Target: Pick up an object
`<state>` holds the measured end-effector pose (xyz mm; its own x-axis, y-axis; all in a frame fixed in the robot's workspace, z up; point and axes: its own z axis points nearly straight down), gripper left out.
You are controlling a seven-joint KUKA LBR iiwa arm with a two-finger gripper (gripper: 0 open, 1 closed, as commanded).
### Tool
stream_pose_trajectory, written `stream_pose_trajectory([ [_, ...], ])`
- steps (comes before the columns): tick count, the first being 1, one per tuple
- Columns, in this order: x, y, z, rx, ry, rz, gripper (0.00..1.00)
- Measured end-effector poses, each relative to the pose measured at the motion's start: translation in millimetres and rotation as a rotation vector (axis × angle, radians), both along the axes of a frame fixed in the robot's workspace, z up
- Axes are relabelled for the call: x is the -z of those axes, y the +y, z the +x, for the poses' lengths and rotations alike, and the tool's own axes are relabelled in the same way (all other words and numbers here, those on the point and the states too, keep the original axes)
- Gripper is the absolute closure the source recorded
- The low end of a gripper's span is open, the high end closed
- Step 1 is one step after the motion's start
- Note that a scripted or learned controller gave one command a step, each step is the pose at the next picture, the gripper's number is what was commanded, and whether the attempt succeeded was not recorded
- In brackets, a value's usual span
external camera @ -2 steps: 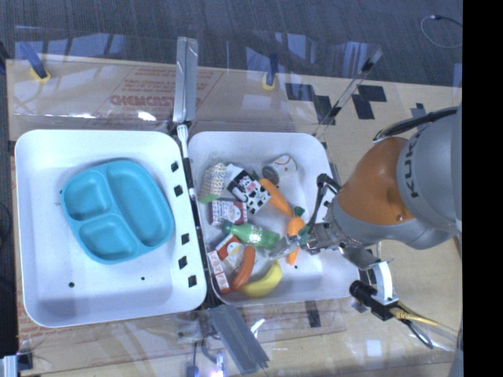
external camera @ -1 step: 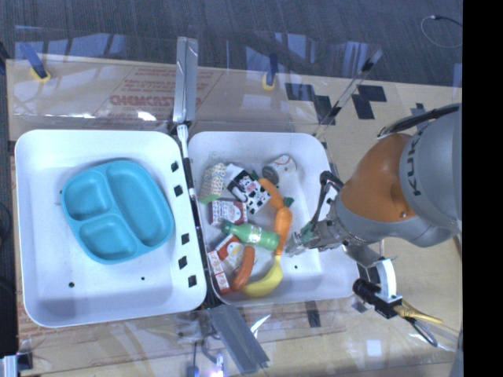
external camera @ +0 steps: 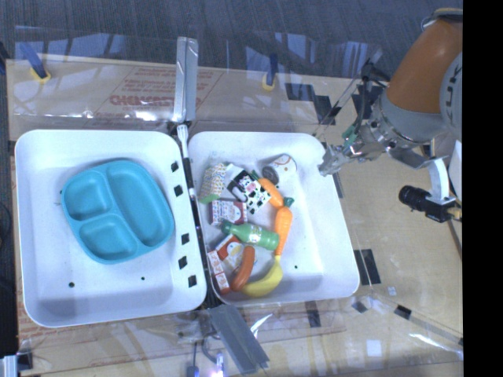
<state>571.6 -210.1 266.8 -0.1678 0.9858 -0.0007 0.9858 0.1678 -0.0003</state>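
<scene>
The right bin [external camera: 334,234] holds a pile of toy food: a yellow banana [external camera: 267,281], an orange carrot [external camera: 283,222], a green bottle [external camera: 251,235], a red sausage [external camera: 244,267], a black-and-white spotted carton [external camera: 250,193] and a pale ribbed cup [external camera: 212,181]. My gripper [external camera: 332,162] hangs over that bin's upper right rim, to the right of the pile and apart from it. Nothing shows between its tips. The grey arm with its orange band [external camera: 424,61] reaches in from the right.
The left bin [external camera: 47,289] carries a blue divided plate [external camera: 118,210]. A metal bar [external camera: 186,77] stands at the back between the bins. Small packets [external camera: 223,211] lie along the right bin's left wall. Bare bench lies to the right of the bins.
</scene>
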Motion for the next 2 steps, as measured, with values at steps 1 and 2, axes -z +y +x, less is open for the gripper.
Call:
stream_pose_trajectory([
  [1, 45, 1, 9, 0.038, 0.004, 0.001, 1.0],
  [2, 4, 2, 70, -0.184, -0.002, -0.001, 1.0],
])
